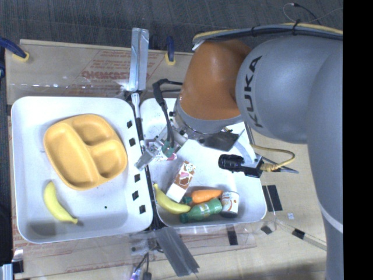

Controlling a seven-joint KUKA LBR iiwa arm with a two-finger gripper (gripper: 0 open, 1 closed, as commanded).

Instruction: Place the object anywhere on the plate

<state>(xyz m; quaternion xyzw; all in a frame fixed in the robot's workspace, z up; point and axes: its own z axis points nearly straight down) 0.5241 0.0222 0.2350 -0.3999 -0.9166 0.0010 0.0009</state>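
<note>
Two shallow white bins: yellow divided plastic plate [85, 150] sits in left bin [23, 156] toward far edge. Gripper [156, 150] low at right bin's [256, 212] left wall, grip state unclear, cannot tell. Nothing visibly held. Should pick cleanly from near-edge clutter, e.g. orange carrot [206, 195], lift clear over divider, release above plate.
</note>
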